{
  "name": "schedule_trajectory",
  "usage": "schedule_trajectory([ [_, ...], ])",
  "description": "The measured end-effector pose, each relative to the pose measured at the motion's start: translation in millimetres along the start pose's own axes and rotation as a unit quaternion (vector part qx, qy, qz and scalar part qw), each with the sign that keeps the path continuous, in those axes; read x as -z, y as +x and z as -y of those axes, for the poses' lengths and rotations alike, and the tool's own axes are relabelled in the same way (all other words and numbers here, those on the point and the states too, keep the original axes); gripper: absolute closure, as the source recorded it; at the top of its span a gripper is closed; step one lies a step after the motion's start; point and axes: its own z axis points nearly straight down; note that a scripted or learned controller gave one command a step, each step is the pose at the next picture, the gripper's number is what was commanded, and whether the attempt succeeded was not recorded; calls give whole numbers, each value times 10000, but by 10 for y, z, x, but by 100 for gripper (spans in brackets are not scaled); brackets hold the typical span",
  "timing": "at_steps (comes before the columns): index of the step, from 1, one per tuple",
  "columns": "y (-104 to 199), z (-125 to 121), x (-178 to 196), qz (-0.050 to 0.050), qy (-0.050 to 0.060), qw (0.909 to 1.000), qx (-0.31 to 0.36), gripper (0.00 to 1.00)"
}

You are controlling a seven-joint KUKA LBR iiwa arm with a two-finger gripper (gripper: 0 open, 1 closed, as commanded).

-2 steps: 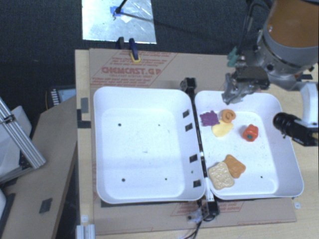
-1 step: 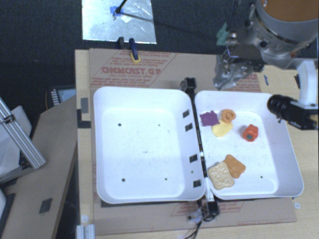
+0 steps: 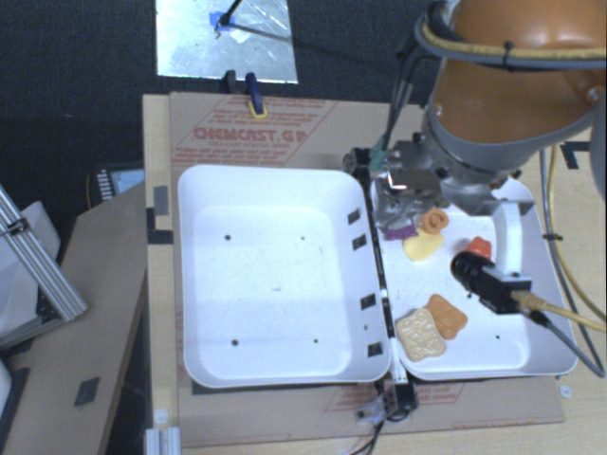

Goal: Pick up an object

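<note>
1. Nearest the camera, a beige cracker [image 3: 420, 336] and an orange biscuit [image 3: 447, 315] lie at the right bin's [image 3: 531, 354] six o'clock, free to pick.
2. At eleven o'clock, the gripper [image 3: 398, 218] hangs low over a purple piece [image 3: 403, 228]; finger spacing cannot be told.
3. Beside them, a yellow piece [image 3: 423, 245] and an orange ring [image 3: 435, 221] crowd the approach.

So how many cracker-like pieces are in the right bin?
2. A pale cracker near the front edge by the divider, and an orange cracker touching it on the right. The arm may hide others.
</note>
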Motion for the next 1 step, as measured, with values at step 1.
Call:
schedule_trajectory([
  [1,490,5,832,-33,-93,9999,30,100],
])
